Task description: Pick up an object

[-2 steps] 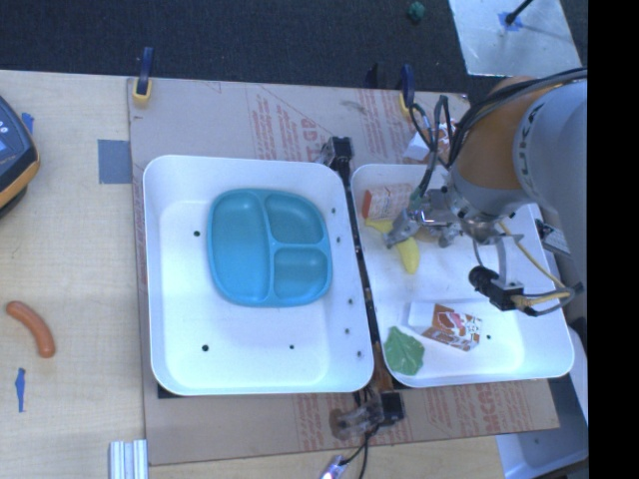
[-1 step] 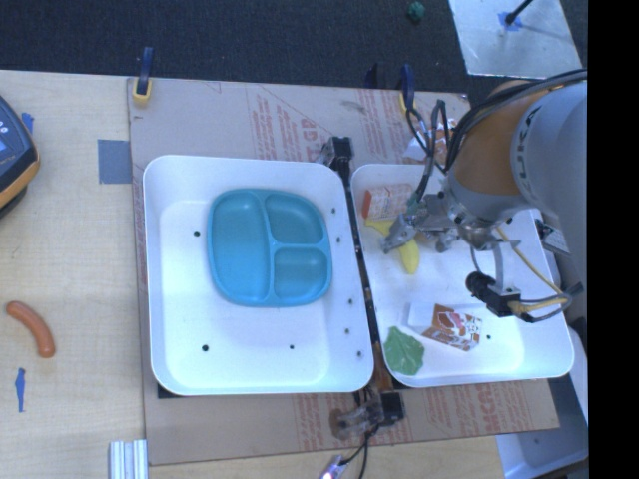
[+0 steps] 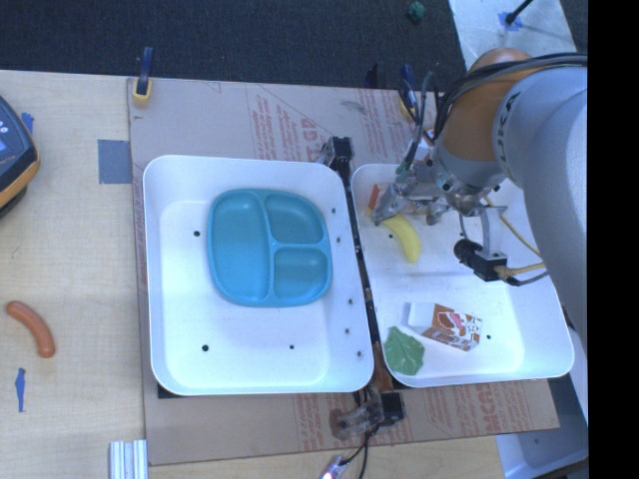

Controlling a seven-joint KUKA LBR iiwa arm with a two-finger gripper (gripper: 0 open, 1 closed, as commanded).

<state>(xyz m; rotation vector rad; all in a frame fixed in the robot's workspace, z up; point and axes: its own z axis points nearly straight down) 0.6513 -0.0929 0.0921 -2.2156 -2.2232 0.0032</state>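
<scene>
A yellow banana [image 3: 404, 238] lies in the right bin [image 3: 519, 352], near its far left part. My gripper [image 3: 402, 206] hangs right over the banana's upper end, low in the bin. A small orange-red piece [image 3: 374, 197] sits by the bin's left wall beside the gripper. Toward the bin's front lie a white and brown packet [image 3: 445, 326] and a green flat toy [image 3: 404, 351]. The grey arm with its orange band [image 3: 499, 68] covers the bin's far right part.
The left bin [image 3: 170, 267] holds a blue divided plate [image 3: 270, 246]. An orange sausage toy [image 3: 32, 327] lies on the bench at the far left. A dark device [image 3: 12, 153] sits at the left edge. Cables and a black clip [image 3: 482, 257] hang by the wrist.
</scene>
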